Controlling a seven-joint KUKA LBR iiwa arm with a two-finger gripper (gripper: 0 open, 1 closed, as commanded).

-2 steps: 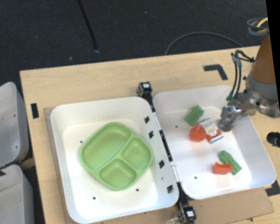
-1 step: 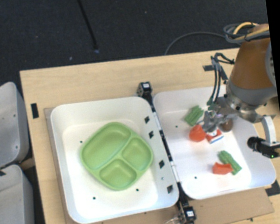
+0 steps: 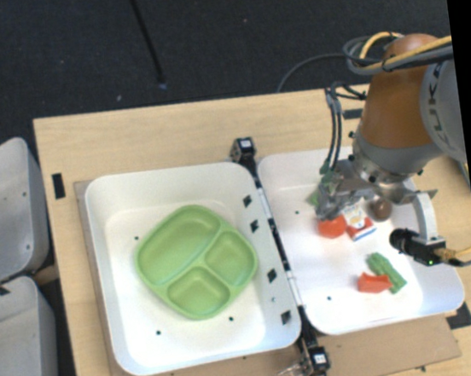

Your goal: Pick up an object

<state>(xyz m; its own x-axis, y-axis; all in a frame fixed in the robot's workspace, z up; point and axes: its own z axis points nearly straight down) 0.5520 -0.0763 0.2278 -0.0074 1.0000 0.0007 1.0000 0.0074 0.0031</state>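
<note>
1. Gripper [image 3: 337,202] low in right bin [image 3: 321,318], at about 11 o'clock of that bin's middle; grip state impossible to tell.
2. Just beside gripper at 5 o'clock: orange-red block [image 3: 332,228], then red-and-white carton [image 3: 360,226] and brown ball [image 3: 380,208].
3. Toward 5 o'clock in same bin: green stick [image 3: 387,270] touching small red piece [image 3: 369,282].
4. Left bin [image 3: 127,343]: green divided plate [image 3: 196,260], centred.
</note>
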